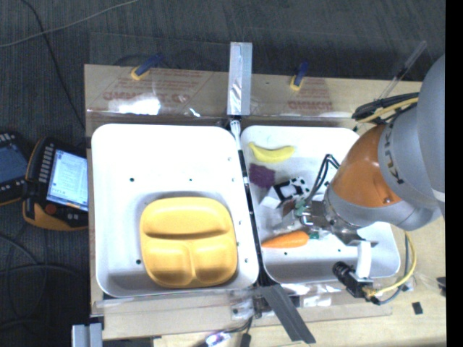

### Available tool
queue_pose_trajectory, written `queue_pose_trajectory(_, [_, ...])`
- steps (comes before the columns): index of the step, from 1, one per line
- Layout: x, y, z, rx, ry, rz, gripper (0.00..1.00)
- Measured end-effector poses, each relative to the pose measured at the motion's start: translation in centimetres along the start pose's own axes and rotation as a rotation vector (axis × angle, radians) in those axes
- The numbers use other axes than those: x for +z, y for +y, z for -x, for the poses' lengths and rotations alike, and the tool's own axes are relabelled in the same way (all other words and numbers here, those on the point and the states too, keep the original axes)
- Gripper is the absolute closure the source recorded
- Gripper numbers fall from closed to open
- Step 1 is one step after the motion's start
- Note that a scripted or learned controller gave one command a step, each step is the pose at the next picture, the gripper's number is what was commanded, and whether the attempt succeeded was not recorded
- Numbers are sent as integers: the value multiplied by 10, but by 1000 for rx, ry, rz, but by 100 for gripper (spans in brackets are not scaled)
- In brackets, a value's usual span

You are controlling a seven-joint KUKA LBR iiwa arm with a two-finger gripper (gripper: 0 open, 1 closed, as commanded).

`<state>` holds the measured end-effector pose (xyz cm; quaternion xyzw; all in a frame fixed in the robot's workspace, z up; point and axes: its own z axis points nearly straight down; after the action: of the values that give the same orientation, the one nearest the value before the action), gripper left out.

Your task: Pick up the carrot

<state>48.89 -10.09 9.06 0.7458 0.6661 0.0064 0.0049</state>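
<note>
Carrot: I see the carrot [286, 241] lying flat in the right bin [383, 262], near its left wall, long axis roughly left to right, with the thin end toward the left wall.
Gripper: my gripper [312, 224] sits just above and right of the carrot's thick end, very close to it; I cannot tell whether it touches.
Jaws: I cannot tell how they stand; the wrist and cabling cover them from this angle.
Arm: the arm [419, 157] comes in from the right and hangs over the right half of the right bin, its orange band [365, 172] just above the wrist.
Banana: a yellow banana [272, 151] lies near the far left corner of the right bin, well apart from the carrot.
Purple thing: a purple object [262, 174] sits just below the banana, between it and the carrot.
Black-and-white thing: a small black-and-white object [292, 189] lies right of the purple one, near the gripper.
In the way: I see those two small items crowding the space just beyond the carrot, and the arm hiding the bin floor to its right.
Left bin: the left bin [116, 165] holds a large yellow moulded tray [189, 240], toward its near side.
Off the bench: a handheld pendant [58, 183] lies on the floor at left.
</note>
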Motion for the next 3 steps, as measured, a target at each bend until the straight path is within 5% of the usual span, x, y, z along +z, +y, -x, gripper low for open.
queue_pose_trajectory(1, [0,0,-3,45,-3,1,0])
queue_pose_trajectory(2, [-10,1,-5,44,2,1,100])
queue_pose_trajectory(3, [-10,1,-5,44,2,1,0])
